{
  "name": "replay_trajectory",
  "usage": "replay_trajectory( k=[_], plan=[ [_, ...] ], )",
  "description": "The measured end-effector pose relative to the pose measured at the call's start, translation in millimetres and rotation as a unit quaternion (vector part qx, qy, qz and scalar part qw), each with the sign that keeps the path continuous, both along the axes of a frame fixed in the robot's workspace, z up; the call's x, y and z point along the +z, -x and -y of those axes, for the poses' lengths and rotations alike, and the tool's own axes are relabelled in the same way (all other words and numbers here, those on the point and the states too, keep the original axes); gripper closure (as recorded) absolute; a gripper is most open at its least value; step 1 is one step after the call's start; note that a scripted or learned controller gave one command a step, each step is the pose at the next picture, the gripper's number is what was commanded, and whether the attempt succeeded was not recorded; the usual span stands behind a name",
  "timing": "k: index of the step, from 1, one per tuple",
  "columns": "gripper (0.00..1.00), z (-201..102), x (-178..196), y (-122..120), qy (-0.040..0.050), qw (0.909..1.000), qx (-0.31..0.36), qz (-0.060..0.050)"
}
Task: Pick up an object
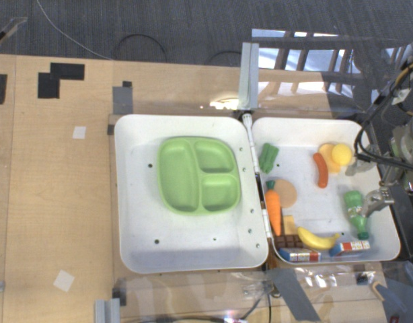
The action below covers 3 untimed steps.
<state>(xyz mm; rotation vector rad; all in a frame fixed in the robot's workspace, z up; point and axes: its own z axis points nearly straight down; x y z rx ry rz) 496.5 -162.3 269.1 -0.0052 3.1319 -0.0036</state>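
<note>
Just left of the gripper (376, 200), whose grip state I cannot tell, the green bottle (355, 209) lies nearly touching, long axis running toward the bin's (307, 128) near wall.

Arm (405, 147) at right edge, fingers unclear

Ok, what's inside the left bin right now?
The left bin holds one green divided plate, lying flat near its middle with its three compartments bare. Whatever the plate covers on the bin floor is hidden.
</note>
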Motion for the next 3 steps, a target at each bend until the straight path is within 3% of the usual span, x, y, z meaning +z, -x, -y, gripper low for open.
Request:
replay_trajectory(
  k=[1, 2, 3],
  plan=[
    [0.00, 28, -174, -26, 0.0010, 0.9974, 0.072, 0.001],
    [0.00, -11, -178, -4, 0.0035, 0.9943, 0.106, 0.006],
    [0.00, -32, -180, -98, -0.0001, 0.9945, 0.105, 0.002]
  ],
)
